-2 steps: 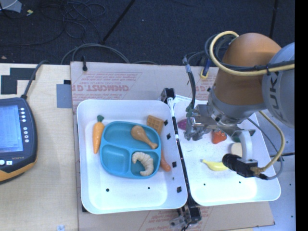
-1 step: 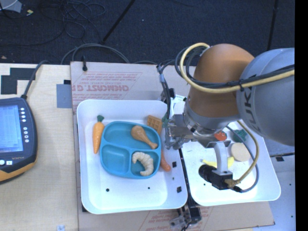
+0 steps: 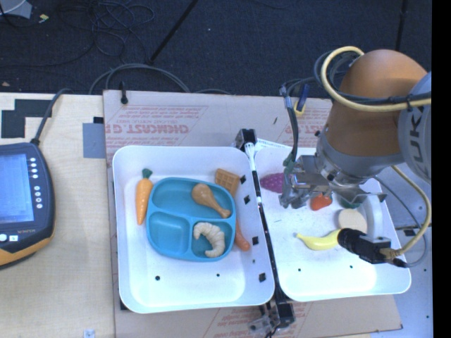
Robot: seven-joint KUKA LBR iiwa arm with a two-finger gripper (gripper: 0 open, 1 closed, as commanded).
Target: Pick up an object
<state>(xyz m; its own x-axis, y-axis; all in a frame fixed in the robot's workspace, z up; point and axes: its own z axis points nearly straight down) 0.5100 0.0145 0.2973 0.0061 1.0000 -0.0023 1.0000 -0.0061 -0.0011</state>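
My gripper (image 3: 297,197) hangs low over the left part of the right bin (image 3: 352,287). A purple toy (image 3: 272,183) lies just to its left, and a small red-orange toy (image 3: 321,203) just to its right. A yellow banana (image 3: 316,241) lies nearer the front of that bin, below the gripper. A pale round piece (image 3: 350,220) sits to the banana's upper right. I see nothing between the gripper's tips.
The left bin (image 3: 180,287) holds a blue divided plate (image 3: 163,231) with a drumstick (image 3: 210,198) and a shrimp (image 3: 212,236). A carrot (image 3: 143,196), a waffle piece (image 3: 227,179) and an orange stick (image 3: 242,241) lie around the plate. A tablet (image 3: 21,199) rests far left.
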